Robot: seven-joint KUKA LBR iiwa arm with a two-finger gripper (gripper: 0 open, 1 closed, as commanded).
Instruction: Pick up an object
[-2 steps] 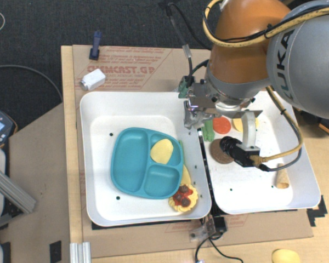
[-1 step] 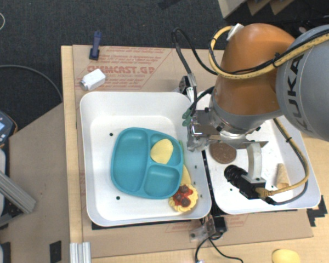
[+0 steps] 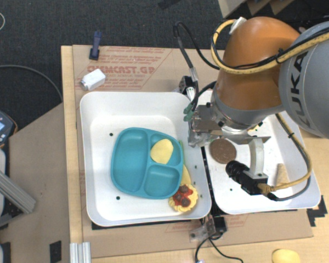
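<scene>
Dark carpet floor (image 3: 38, 15) (cables trailing).

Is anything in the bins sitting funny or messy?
Yes. In the left bin, a yellow and red toy lies half tucked under the corner of the blue divided plate. A yellow piece sits in one plate compartment, which looks tidy.

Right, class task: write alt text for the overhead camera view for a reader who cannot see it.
A grey and orange robot arm hangs over the right white bin. The left white bin holds a blue divided plate bearing a pale yellow piece, with a yellow and red toy beside it.
</scene>
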